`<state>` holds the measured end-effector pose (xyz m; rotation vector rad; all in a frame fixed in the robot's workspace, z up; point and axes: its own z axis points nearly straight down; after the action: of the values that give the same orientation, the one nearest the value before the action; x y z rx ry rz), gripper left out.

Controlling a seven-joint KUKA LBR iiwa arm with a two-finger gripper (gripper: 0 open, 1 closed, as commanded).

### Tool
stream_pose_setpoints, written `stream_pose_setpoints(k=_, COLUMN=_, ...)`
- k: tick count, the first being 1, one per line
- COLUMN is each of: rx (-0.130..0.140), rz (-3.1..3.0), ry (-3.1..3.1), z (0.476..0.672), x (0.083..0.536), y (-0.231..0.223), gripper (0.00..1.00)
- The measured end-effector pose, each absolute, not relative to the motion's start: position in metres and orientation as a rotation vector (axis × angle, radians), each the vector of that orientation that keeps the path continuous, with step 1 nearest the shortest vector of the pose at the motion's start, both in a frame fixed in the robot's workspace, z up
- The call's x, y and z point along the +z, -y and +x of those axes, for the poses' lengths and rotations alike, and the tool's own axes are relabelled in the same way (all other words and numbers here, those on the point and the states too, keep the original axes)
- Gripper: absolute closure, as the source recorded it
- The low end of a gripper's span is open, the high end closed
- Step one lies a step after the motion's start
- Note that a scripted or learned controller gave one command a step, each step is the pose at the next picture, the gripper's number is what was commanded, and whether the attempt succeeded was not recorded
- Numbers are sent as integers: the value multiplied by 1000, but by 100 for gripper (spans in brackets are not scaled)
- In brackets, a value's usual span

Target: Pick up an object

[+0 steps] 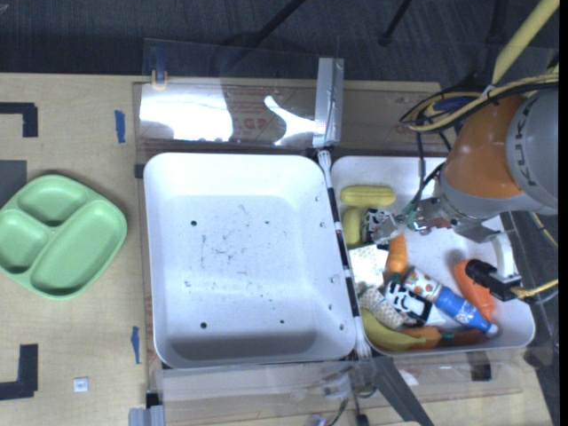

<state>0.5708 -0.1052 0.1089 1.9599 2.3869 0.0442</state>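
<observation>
1. The objects to pick lie heaped in the right bin (524, 331): a carrot (398, 254), a blue bottle (461, 310), a banana (390, 335) at the near wall and a yellow piece (366, 194) at the far-left corner.
2. The gripper (397, 223) hangs over the bin's left part, just far of the carrot; whether it is open or closed I cannot tell, and nothing is visibly held.
3. Judged best: descend on the carrot, which lies partly apart from the heap.
4. The divider between the 2 bins stands close on the left; the left bin (235, 256) offers open room. A green tray (58, 235) sits on the surface (67, 327), well apart.
</observation>
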Motion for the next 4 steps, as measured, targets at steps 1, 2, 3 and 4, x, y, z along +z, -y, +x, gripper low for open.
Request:
stream_pose_setpoints(k=1, rx=54, rz=1886, ry=-2446, z=565, x=110, y=119, gripper=0)
stream_pose_setpoints(k=2, rx=47, rz=2512, ry=-1837, z=535, x=101, y=132, gripper=0)
stream_pose_setpoints(k=3, rx=-2, rz=2169, ry=-2278, z=479, x=93, y=148, gripper=0)
stream_pose_setpoints(k=4, rx=-3, rz=2171, ry=-2271, z=479, x=103, y=149, gripper=100)
